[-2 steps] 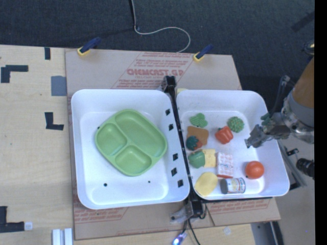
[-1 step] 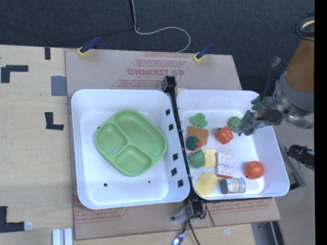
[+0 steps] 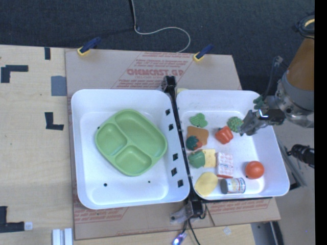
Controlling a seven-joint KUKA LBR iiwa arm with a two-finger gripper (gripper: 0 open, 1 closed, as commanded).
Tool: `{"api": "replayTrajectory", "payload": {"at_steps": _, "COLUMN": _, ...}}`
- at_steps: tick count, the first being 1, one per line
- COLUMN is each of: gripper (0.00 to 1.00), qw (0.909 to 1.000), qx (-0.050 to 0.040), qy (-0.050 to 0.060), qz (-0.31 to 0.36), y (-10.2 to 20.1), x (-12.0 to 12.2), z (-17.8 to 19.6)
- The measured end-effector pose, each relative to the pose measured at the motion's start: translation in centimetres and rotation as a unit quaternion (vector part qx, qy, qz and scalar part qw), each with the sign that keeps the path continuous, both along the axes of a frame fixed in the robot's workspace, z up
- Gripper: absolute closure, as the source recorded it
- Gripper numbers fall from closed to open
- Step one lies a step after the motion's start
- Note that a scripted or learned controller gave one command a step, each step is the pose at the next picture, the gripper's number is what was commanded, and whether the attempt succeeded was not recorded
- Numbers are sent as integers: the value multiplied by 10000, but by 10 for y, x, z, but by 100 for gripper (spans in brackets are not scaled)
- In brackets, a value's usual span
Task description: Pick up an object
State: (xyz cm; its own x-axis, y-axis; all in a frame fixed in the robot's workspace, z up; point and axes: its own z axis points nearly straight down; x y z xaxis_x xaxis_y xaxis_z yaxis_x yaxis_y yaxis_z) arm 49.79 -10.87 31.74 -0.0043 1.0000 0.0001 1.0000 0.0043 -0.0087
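One small red pepper [image 3: 224, 135] lies at 9 o'clock from your end effector [image 3: 249, 126] (I cannot tell its state); it looks light, stiff and slippery, so grip its middle.

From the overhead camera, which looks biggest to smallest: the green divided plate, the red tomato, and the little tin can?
1. Green divided plastic plate, by far the largest.
2 and 3. Round red tomato and small tin can look about alike; I can't rank them.

Right bin [image 3: 265, 152] crowded leftward; bare floor beside tomato [image 3: 254, 169].
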Motion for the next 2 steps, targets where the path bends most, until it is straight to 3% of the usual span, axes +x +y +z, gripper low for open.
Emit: {"api": "replayTrajectory", "payload": {"at_steps": 2, "gripper": 100, "qw": 10000, "qx": 3, "qy": 46, "qz": 21, "y": 1, "x": 1, "z": 16}}
